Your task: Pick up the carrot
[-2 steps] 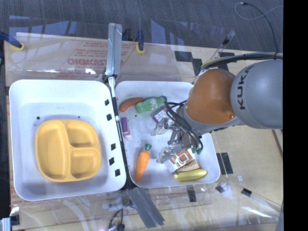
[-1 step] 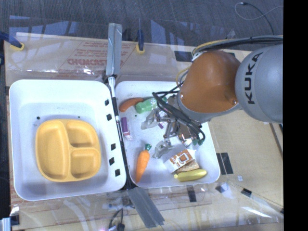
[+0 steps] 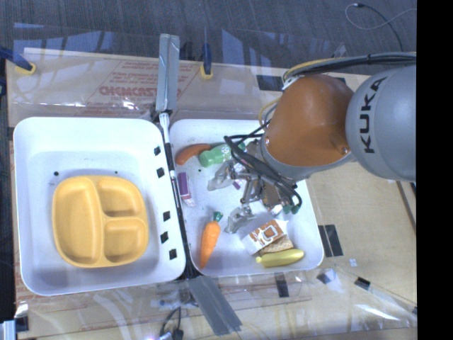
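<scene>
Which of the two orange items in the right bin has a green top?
The carrot, near the bin's front-left corner. The other orange item, by the back wall, has none.

I see 2 white bins (image 3: pixel 28 211) | yellow divided tray (image 3: pixel 99 222) in L bin | carrot (image 3: pixel 209 241) orange w/ green top | yellow banana (image 3: pixel 281 258) | green bottle (image 3: pixel 212 156) | purple item (image 3: pixel 183 185) | arm (image 3: pixel 386 126) grey w/ orange band (image 3: pixel 308 122)

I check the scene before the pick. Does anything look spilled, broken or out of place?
Nothing stands out. The carrot lies whole in the right bin, apart from the gripper. The yellow tray sits flat in the left bin.
</scene>
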Robot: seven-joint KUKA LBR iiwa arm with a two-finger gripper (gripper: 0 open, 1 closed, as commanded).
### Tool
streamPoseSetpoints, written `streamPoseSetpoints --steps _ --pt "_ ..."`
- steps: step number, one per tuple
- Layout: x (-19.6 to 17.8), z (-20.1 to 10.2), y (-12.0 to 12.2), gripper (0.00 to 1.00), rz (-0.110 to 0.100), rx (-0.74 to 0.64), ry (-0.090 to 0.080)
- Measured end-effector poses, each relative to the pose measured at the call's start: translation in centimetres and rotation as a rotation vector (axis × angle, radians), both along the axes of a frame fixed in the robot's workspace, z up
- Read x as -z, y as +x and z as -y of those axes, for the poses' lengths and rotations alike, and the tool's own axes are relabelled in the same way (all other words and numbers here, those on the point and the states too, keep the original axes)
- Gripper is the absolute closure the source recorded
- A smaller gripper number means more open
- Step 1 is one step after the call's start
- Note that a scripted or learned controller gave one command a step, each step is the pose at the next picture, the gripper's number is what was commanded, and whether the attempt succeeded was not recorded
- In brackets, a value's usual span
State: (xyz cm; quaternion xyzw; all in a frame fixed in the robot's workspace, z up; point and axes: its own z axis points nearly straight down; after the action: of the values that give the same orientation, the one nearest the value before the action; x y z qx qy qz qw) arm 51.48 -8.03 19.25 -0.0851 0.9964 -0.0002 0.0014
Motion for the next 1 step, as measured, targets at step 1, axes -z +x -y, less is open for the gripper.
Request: streamPoseSetpoints --steps 1 --pt "-4.96 13.11 -1.79 0.00 0.002 -0.229 -0.003"
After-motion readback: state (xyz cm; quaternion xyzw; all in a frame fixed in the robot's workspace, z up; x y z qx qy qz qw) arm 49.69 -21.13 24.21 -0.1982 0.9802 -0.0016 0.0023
